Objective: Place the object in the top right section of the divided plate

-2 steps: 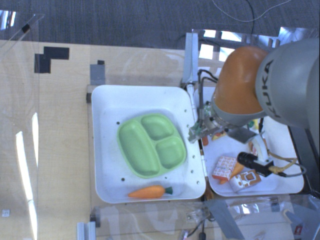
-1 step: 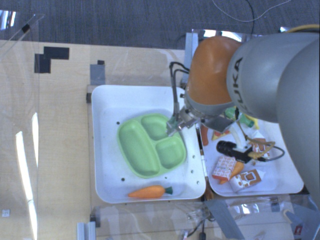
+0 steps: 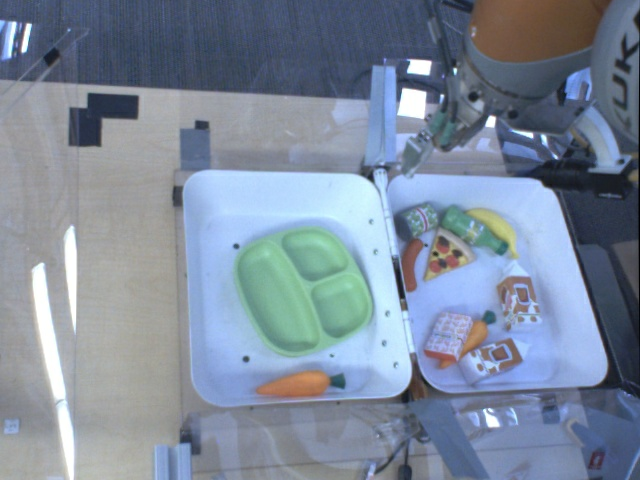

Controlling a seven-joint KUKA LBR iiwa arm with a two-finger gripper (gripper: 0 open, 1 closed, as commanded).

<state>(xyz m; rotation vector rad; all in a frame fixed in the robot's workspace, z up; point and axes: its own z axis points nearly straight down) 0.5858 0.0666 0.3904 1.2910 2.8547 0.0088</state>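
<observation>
A light green divided plate (image 3: 303, 291) lies in the left bin (image 3: 215, 268). It has one long section on its left and two smaller ones on its right, and all three sections hold nothing. An orange carrot (image 3: 292, 385) lies in front of the plate, near the bin's front wall. My gripper (image 3: 418, 154) hangs over the back left corner of the right bin (image 3: 575, 298), above the wall between the bins. It is tilted down to the left, well clear of the toys below.
The right bin holds several toy foods: a green can (image 3: 418, 218), a green bottle (image 3: 475, 228), a banana (image 3: 500, 230), a pizza slice (image 3: 447, 255), a sausage (image 3: 410, 265), cartons (image 3: 517, 301) and a small carrot (image 3: 474, 334). A metal post (image 3: 378, 118) stands behind the bins.
</observation>
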